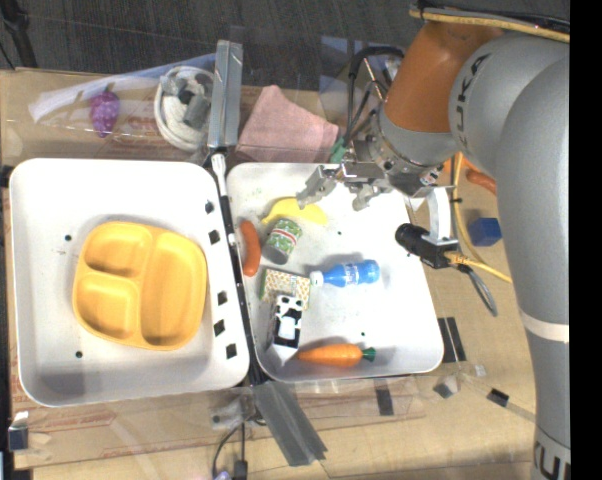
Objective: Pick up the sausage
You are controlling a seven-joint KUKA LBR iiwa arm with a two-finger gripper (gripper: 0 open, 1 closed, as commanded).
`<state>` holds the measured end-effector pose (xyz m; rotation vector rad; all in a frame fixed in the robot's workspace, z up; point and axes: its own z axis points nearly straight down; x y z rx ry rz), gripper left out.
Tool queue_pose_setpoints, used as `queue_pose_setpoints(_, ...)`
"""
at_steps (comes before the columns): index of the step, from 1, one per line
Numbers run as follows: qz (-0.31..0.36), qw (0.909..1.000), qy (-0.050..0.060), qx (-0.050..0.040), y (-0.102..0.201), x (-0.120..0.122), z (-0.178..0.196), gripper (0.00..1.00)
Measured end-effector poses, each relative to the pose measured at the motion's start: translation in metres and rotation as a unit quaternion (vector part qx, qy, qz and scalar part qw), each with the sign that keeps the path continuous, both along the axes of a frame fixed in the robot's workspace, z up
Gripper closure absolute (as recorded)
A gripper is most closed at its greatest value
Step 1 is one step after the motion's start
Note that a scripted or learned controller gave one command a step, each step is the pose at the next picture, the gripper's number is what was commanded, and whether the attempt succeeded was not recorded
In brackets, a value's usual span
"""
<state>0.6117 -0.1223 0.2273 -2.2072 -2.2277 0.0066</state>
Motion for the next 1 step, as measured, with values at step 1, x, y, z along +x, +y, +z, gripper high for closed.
queue_pose_setpoints(1, 0.008, 1.0000, -0.001, -0.0022, 0.0241, 0.0348, -0.1370, 0.00)
